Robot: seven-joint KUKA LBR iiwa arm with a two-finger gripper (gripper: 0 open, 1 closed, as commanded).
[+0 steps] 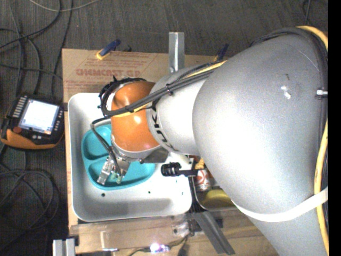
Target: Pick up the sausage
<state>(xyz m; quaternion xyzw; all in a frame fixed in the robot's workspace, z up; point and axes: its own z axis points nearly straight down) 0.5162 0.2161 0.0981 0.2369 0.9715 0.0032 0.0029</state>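
Hovering jaws above teal dish (pixel 91 143)

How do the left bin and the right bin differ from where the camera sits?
The left bin shows most of its white floor and rim, while the right bin is almost wholly covered by the arm. The left bin holds a teal tray with the hand over it; the right bin's visible corner holds what looks like a can and something yellow. Both are shallow and sit side by side.

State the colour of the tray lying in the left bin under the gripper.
Turquoise: the tray shows clearly in the camera view, inside the white left bin.
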